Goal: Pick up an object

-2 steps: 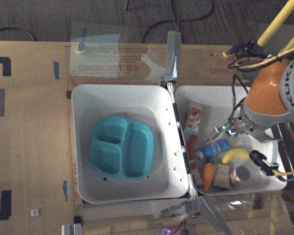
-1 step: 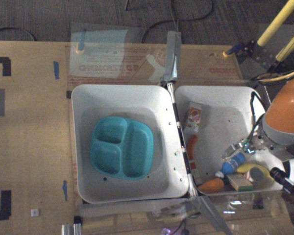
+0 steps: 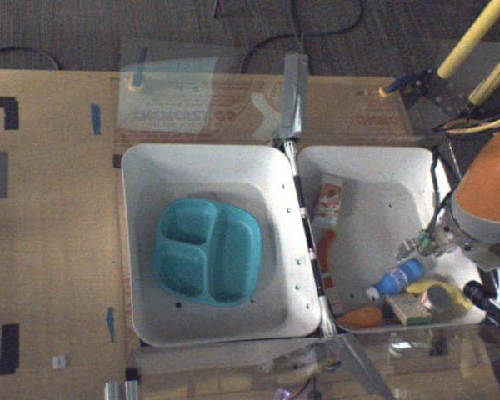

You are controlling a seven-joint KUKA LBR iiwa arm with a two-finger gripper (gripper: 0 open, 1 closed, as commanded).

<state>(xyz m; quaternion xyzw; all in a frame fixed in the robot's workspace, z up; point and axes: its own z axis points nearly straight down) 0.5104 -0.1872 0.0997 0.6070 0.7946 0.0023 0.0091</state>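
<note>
The gripper (image 3: 423,244) hangs low over the right bin (image 3: 375,169); I cannot tell how its jaws stand. Just below them lies a blue bottle (image 3: 397,278), with a banana (image 3: 440,291) beside it.

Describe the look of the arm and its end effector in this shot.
At the right edge, the arm shows a rounded orange band with grey casing beneath it. The end effector is a small metallic, greenish-grey assembly, with thin dark cables looping up from it toward the arm. No markings are legible.

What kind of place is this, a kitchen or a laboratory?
Probably a robotics lab, not a kitchen: two white bins on a taped wooden bench, loose cables on the floor, and a robot arm.
</note>
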